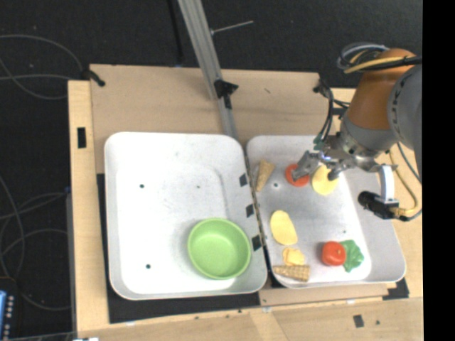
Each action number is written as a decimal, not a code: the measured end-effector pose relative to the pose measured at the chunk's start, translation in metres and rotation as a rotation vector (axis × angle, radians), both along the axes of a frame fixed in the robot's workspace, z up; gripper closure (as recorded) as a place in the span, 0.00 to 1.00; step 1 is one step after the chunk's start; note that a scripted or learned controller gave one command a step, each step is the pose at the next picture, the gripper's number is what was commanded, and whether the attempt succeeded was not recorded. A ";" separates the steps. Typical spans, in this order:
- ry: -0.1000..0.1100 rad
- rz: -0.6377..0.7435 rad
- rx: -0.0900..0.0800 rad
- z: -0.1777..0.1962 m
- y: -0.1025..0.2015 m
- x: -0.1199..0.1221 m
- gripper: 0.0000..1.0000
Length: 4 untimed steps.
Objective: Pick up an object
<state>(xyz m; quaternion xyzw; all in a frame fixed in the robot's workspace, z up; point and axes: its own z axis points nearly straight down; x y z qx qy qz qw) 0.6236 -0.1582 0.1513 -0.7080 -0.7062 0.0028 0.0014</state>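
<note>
My gripper (320,168) hangs low over the back of the right bin (377,240), with the orange-banded arm reaching in from the right. Its fingers stand open and nothing is held between them. A small red piece (296,177) lies just beside the left finger (306,166). A pale yellow round piece (325,184) lies directly below the gripper. Further forward in the same bin are a yellow oval piece (284,226), a small yellow block (292,255), a tan waffle-like piece (293,273) and a red fruit with a green leaf (334,253).
A beige cone-shaped piece (263,174) leans at the right bin's left wall. The left bin (142,176) holds a green bowl (219,248) at its front right. A slanted metal pole (202,41) rises behind the bins. A black cable clip (375,203) hangs by the arm.
</note>
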 end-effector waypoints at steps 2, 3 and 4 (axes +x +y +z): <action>-0.012 -0.005 0.000 -0.037 -0.003 0.002 1.00; -0.011 0.000 0.002 0.010 -0.004 -0.004 1.00; -0.014 0.006 0.001 0.065 -0.003 0.008 1.00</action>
